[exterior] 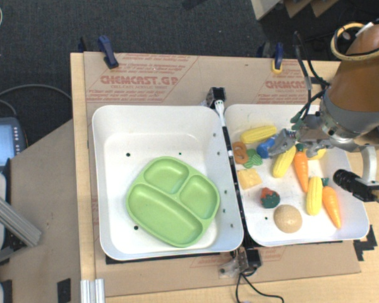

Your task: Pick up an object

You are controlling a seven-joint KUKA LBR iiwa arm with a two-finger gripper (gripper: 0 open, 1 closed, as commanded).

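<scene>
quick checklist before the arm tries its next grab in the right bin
1. Gripper over the right bin, above the toy food: ok.
2. Fingers open or shut: cannot tell.
3. Anything held between the fingers: cannot tell.
4. Target well separated: not ok; the corn cob, carrot and blue piece lie crowded under the gripper.
5. Easier, isolated targets available: ok; the tan ball and the red and green piece lie apart from the rest.
6. Left bin holds a green divided plate, away from the arm: ok.
</scene>
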